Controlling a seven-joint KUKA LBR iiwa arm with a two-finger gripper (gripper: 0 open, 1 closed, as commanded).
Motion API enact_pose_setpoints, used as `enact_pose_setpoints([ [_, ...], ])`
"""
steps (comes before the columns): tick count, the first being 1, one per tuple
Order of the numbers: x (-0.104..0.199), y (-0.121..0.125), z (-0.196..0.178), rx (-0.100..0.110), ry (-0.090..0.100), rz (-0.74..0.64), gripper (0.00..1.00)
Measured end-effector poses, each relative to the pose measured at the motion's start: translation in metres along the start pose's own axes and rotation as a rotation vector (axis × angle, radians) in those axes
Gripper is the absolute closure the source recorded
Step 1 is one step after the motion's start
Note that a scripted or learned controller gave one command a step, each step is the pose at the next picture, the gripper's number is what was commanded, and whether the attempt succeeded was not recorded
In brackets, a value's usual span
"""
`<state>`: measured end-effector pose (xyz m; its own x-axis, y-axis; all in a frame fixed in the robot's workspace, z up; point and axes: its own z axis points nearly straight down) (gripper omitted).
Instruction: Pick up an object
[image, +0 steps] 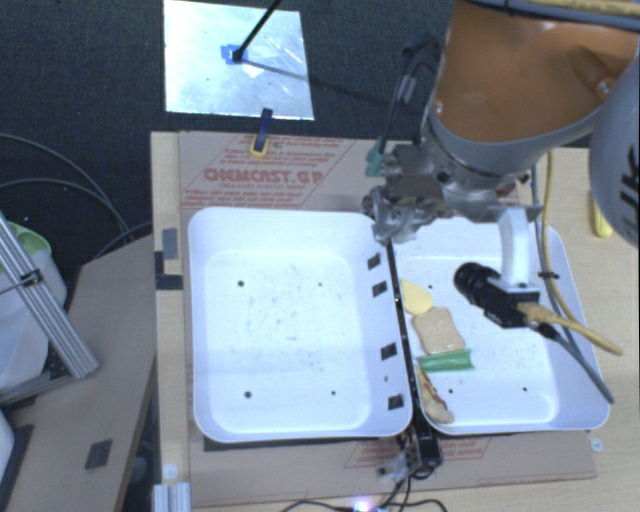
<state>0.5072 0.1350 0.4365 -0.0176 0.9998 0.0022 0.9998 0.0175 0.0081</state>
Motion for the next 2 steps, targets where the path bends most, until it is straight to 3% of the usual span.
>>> enact_pose_setpoints([
  [1,0.0,0.001,-0.011,-0.002,0.001,-0.006,1.0],
  [2,-0.04,-0.023,0.057,0.013,-0.004,0.021,1.0],
])
